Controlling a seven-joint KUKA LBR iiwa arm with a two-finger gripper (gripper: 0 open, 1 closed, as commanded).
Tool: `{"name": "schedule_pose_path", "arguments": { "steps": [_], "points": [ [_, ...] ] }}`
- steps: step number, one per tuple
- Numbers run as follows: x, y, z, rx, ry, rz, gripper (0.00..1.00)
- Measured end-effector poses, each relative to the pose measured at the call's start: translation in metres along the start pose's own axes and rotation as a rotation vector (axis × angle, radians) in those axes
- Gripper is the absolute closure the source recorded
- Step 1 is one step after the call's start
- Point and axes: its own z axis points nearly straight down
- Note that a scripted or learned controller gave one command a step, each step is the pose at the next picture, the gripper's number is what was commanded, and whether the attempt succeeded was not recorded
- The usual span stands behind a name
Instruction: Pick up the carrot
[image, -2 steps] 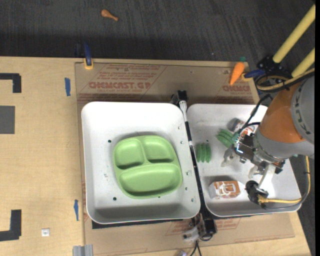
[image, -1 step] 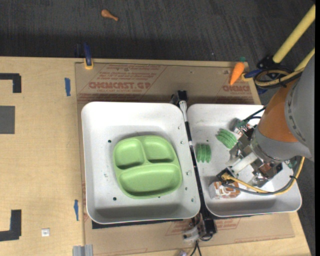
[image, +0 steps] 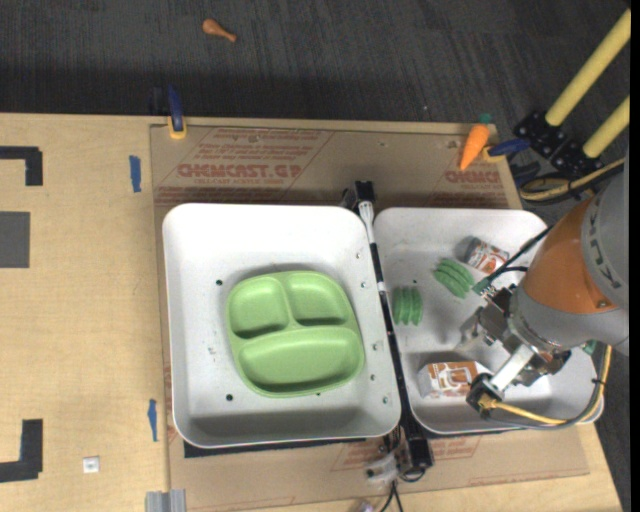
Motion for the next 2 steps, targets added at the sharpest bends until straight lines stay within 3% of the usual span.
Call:
{"name": "schedule_pose_path", "arguments": {
  "steps": [1,2],
  "points": [
    [-0.007,0.011,0.024,-0.005,0.005,-0.361,0.0],
    [-0.003,0.012,0.013,-0.012,0.01,-0.361,1.0]
  ]
}}
